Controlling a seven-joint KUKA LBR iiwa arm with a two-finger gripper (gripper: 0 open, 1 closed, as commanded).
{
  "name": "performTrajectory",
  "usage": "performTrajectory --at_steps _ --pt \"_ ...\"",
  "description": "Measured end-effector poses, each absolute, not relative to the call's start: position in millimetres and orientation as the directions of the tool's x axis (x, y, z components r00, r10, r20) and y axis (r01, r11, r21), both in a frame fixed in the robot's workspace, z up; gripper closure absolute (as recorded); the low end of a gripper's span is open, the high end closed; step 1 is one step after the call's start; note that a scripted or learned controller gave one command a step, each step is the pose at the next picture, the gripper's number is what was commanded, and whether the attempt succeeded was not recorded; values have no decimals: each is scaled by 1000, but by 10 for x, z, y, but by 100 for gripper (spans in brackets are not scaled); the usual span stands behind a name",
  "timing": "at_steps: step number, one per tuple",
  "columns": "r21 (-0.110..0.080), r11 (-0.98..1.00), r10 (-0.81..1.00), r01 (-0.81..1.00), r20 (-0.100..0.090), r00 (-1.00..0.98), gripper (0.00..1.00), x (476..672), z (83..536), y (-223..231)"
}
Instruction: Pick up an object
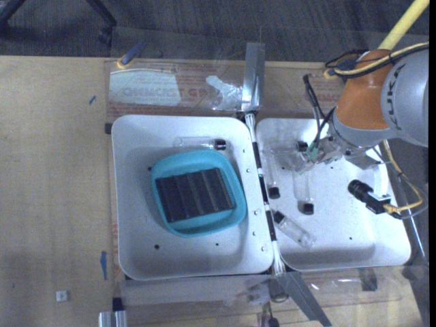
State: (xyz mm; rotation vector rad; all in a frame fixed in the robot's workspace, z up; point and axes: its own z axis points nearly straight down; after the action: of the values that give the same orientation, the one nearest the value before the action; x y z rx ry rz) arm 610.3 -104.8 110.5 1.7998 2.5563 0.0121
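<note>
We see the tool [315,154] low in the right bin [392,251] (its state we cannot tell); a clear tube [294,231], possibly plastic, lies near the front, well apart.

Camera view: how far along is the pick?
Done: the arm has reached over the right bin. In hand: nothing visibly held; the gripper sits low among clear objects. Left: grasp and lift. The teal tray lies in the left bin.

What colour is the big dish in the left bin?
The dish is light blue, with a dark ribbed inside. The camera view shows it clearly from above.
</note>
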Motion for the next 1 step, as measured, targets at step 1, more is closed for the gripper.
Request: performTrajectory --at_steps 1 --pt "15 337 941 941 -8 -337 0 6103 1105 -1047"
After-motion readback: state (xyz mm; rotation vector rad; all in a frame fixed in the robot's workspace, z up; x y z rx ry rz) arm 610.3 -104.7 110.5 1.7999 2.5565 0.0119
